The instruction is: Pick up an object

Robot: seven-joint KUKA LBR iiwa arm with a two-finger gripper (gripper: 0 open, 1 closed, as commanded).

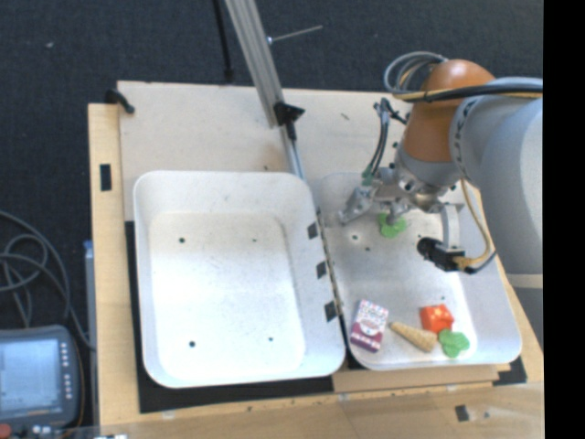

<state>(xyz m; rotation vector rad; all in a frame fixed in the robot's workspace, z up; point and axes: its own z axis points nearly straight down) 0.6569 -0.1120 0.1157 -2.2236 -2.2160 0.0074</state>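
Observation:
My gripper (382, 210) hangs over the far part of the right bin (489, 282), below the arm's orange band. A small green piece (391, 229) lies just under it, close to or touching it; I cannot make out whether it is gripped. Along the near edge of the same bin lie a pink and white box (368, 325), a tan cone (413, 336), a red piece (436, 317) and another green piece (453, 342).
The left bin (146, 199) sits beside the right one, their rims meeting at mid-bench. A slanted metal pole (260, 62) rises from behind the bins. A black cable connector (439, 254) dangles off the wrist over the right bin.

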